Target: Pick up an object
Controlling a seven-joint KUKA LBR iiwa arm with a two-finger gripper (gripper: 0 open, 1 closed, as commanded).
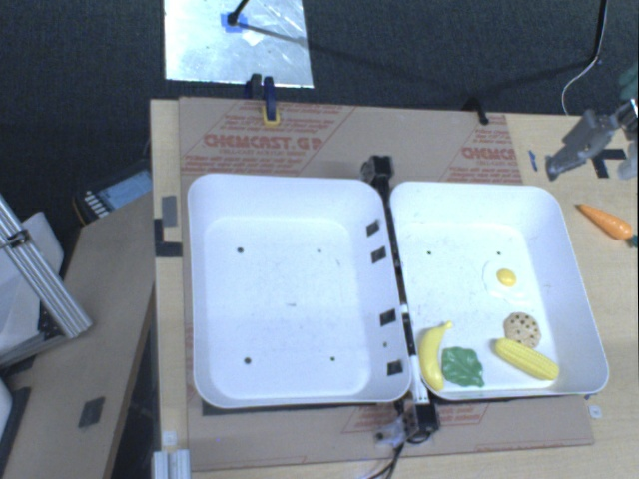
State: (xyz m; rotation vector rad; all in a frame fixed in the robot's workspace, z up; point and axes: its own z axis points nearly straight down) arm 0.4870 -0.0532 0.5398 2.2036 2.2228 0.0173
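The right bin holds several toy foods along its near side. A yellow banana lies by the bin's left wall, touching a green leafy piece. A yellow corn cob sits near the front right corner, with a round brown cookie just behind it. A fried egg rests further back. My gripper hangs at the far right, outside the right bin and beyond its back right corner, well away from all the items.
The left bin sits beside the right one, joined by a black divider with clips. An orange carrot lies on the bench right of the bins. A shiny metal sheet lies at the back.
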